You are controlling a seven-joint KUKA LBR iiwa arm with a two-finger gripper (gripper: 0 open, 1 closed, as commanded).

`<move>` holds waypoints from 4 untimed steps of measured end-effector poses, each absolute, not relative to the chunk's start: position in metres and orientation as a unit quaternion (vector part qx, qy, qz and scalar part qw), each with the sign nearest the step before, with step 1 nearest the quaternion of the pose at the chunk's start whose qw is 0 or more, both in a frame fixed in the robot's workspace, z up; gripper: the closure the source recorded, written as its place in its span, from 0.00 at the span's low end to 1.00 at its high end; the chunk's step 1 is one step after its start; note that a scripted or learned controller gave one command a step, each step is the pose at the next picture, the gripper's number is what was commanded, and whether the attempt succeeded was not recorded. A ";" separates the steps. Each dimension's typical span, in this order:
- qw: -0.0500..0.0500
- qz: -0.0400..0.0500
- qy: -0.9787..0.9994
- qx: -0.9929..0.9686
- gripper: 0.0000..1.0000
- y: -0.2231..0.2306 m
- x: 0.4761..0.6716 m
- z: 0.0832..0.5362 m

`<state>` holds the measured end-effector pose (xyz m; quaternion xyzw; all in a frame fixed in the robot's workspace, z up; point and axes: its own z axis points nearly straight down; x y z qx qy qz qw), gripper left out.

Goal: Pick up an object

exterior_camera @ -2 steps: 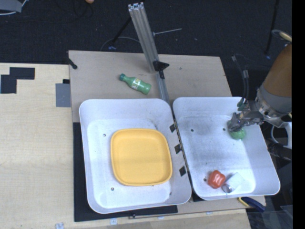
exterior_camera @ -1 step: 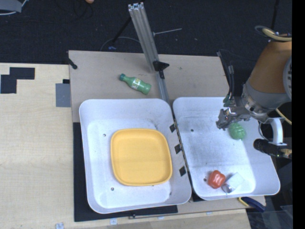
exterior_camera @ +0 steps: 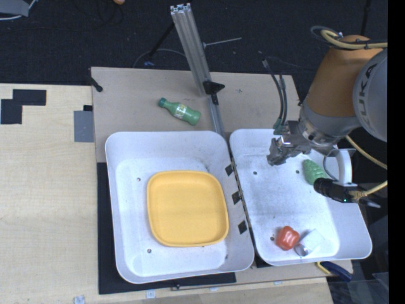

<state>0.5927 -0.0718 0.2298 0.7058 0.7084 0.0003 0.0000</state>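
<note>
Two bins on my desk; my tool hovers over the right one, grip state unclear. Green object just beside it, red object farther below.

Place: you are looking at a robot lab or test cell, not a home or a shop.
Arm: your grey arm with its orange band is an industrial machine, with hoses and cables hanging loose along it.
Bench: a plain board bench carries two shallow white bins side by side, held together by black clips.
Fixture: a bare aluminium rail stands at a slant behind the bins.
Floor: dark carpet with wires strewn across it.
Props: you see toy-like test pieces, namely a yellow plate and a small green bottle.
</note>
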 end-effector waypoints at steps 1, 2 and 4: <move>-0.001 0.000 0.708 0.706 1.00 -0.024 0.612 0.222; -0.001 0.000 0.708 0.706 1.00 0.020 0.616 0.220; 0.000 0.000 0.708 0.706 0.00 0.065 0.630 0.235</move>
